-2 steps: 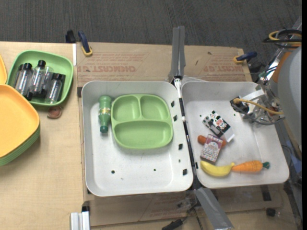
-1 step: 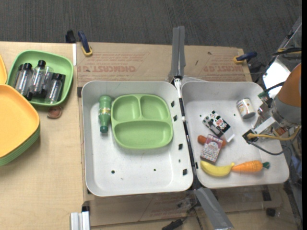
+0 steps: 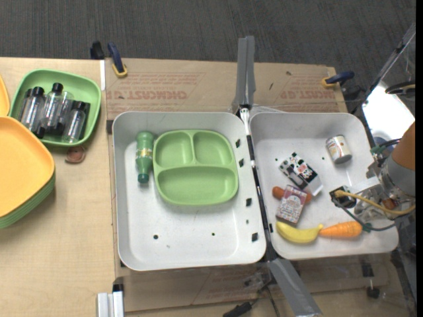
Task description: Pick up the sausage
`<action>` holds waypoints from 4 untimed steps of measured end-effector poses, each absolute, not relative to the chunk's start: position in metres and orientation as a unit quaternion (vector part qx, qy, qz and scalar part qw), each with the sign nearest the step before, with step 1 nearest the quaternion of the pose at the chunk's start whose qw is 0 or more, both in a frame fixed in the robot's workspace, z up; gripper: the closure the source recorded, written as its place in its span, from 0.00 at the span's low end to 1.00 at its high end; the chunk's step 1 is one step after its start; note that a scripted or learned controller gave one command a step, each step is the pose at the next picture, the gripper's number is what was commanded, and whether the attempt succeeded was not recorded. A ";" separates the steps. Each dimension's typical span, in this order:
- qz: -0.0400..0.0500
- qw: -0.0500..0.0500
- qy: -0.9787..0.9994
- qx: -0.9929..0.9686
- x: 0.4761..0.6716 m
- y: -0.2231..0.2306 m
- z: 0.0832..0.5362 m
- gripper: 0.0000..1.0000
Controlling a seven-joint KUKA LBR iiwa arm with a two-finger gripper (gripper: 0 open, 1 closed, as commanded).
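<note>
The sausage is a short reddish-orange piece in the right bin, left of the bin's middle. A small pink box lies against its right end and partly covers it. My gripper hangs at the right rim of that bin, well to the right of the sausage and just above the carrot. Nothing shows held in it.
Also in the right bin are a banana, a black-and-white packet and a small silver can. The left bin holds a green divided plate and a green bottle. A green tray of vials and yellow plates sit at far left.
</note>
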State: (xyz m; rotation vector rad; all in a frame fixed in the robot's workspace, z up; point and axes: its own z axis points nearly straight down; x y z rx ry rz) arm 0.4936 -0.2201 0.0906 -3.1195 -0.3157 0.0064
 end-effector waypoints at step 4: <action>0.002 0.001 -0.157 -0.988 0.507 -0.213 0.090 1.00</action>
